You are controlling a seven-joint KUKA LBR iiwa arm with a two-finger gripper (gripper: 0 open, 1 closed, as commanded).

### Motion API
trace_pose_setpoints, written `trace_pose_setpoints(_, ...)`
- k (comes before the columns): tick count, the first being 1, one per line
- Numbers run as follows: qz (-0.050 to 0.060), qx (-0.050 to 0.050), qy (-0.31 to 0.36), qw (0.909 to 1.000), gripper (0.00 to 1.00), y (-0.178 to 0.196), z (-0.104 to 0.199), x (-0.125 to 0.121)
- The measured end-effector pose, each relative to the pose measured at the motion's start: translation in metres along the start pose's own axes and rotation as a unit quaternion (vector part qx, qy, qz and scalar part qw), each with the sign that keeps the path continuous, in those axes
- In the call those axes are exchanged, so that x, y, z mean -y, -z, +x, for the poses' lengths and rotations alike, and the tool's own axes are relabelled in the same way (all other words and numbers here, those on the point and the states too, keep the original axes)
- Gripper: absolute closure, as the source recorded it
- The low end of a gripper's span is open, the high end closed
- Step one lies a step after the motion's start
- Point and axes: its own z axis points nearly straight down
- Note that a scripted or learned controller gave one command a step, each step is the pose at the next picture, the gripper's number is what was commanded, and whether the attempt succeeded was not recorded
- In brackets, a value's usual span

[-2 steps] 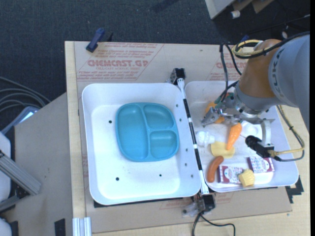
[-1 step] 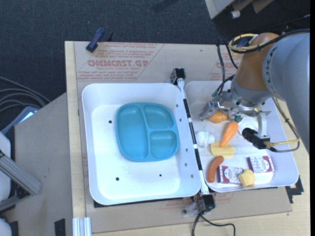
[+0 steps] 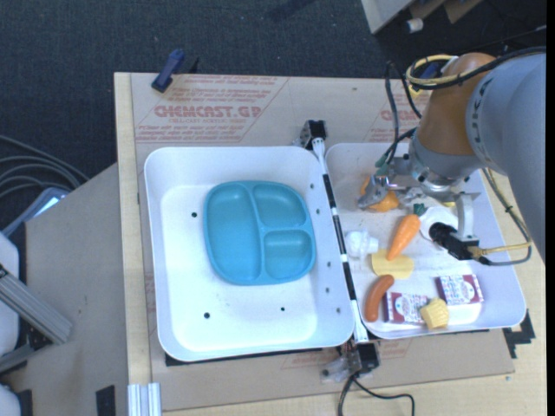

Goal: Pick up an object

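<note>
My gripper (image 3: pixel 392 186) is low in the upper left part of the right bin (image 3: pixel 507 271), under the grey arm and its orange band. Its tip sits right over a small orange and yellow toy (image 3: pixel 384 203), which it partly hides. I cannot tell whether it touches the toy. Just below lie an orange carrot (image 3: pixel 402 235), a small white piece (image 3: pixel 358 243) and a yellow cheese wedge (image 3: pixel 392 265). An orange sausage (image 3: pixel 377 295) lies near the bin's front left corner.
Two red and white cartons (image 3: pixel 403 307) (image 3: pixel 460 289) and a yellow corn piece (image 3: pixel 435 314) line the right bin's front. The left bin (image 3: pixel 173 250) holds a blue divided plate (image 3: pixel 258 230). Black cables trail from the arm across the right bin's far side.
</note>
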Motion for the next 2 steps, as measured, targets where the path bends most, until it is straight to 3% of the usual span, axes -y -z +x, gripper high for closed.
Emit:
trace_pose_setpoints(1, 0.002, -0.001, 0.000, 1.0000, 1.00, 0.091, 0.034, 0.056)
trace_pose_setpoints(2, 0.003, -0.001, 0.000, 1.0000, 1.00, 0.146, 0.058, 0.110)
